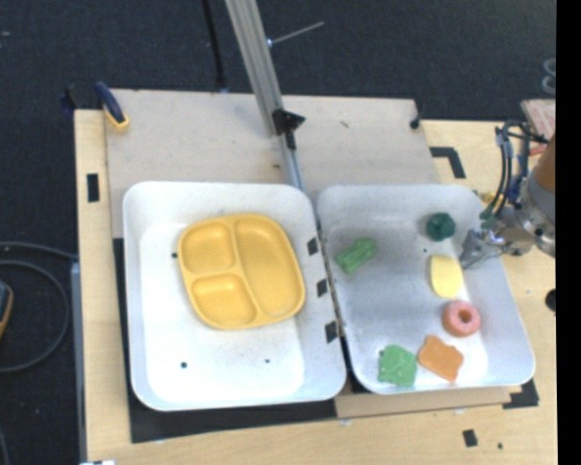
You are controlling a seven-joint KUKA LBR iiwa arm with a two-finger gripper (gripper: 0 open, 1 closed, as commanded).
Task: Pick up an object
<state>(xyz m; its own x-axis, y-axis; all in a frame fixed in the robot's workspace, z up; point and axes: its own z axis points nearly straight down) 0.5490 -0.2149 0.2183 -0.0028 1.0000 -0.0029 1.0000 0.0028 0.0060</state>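
Toward the right edge of the right bin [368, 206], just beside the gripper [479, 247]: a yellow block [446, 276], likeliest pick, lying flat on the bin floor. Impossible to tell from this slant whether the gripper is spread or closed; nothing seen held in it.

Close by, toward the far right corner of the same bin, a dark green ball [440, 226]; toward the near edge, a pink ring [461, 318].

Risks, as judged from here:
- Could come down between block and ball and close on neither, given how near both lie to the gripper.
- Could nudge the ball and send it rolling across the bin.
- Could catch the bin's right rim, with the block lying so near it.
- Could slip off the block's smooth rounded sides.

Counted:
- Two bins on the worktop [368, 124].
- In the right bin, six small things: one yellow block, one dark green ball, one pink ring, one orange piece [441, 357], two light green pieces [355, 254] [398, 366].
- In the left bin [165, 356], one yellow divided plate [242, 269].
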